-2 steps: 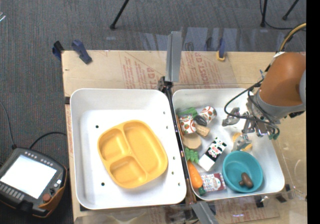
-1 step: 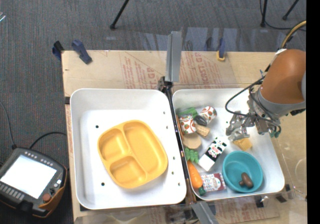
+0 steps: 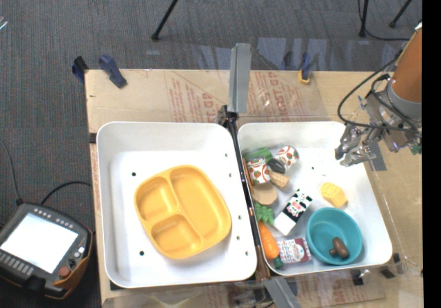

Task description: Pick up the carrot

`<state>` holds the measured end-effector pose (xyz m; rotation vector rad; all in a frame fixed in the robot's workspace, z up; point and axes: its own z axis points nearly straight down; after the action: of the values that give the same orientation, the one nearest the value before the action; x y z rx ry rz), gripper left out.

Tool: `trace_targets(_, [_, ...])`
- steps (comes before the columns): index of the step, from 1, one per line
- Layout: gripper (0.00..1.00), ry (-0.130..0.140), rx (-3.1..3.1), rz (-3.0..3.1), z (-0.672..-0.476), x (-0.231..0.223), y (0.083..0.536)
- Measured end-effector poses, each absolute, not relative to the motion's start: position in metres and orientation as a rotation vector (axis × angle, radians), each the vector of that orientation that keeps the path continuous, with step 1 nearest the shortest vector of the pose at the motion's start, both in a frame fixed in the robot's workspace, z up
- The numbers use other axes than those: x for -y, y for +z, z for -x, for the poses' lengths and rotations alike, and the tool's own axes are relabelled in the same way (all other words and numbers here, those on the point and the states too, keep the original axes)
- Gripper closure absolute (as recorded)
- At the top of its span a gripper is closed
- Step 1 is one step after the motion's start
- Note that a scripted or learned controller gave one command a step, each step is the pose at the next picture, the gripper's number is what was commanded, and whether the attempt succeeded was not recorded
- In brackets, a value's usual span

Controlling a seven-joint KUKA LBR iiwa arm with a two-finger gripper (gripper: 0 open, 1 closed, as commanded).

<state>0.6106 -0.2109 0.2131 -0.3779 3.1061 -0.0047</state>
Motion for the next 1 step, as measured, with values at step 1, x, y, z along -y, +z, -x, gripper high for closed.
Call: trace_targets(1, [0.00,0.003,-3.115,0.378,-0.6086,0.2104,0.2080])
